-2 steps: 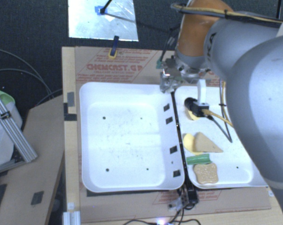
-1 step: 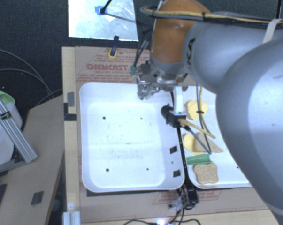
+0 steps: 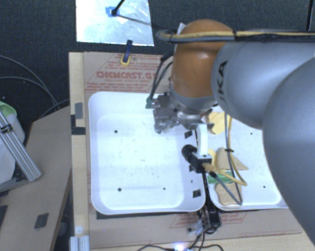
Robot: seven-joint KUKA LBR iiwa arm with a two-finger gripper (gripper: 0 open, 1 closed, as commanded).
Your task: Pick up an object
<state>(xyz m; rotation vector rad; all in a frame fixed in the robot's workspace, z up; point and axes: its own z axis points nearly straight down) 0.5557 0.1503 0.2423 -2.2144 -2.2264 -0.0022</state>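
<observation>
My gripper (image 3: 161,120) hangs over the far right part of the left white bin (image 3: 131,161), below the orange band of the arm. The right bin (image 3: 264,190) holds a yellow piece (image 3: 218,122) near its far left corner. In that bin's near left part lie a tan and yellow piece (image 3: 235,164), a green thing (image 3: 220,177) and a brownish flat thing (image 3: 231,193). The big grey arm covers most of the right bin.
Both bins rest on a cardboard sheet (image 3: 120,75). A shiny sheet (image 3: 113,14) lies beyond it, with a small blue and yellow thing (image 3: 127,54) at the cardboard's far edge. An aluminium frame (image 3: 11,145) stands at the left.
</observation>
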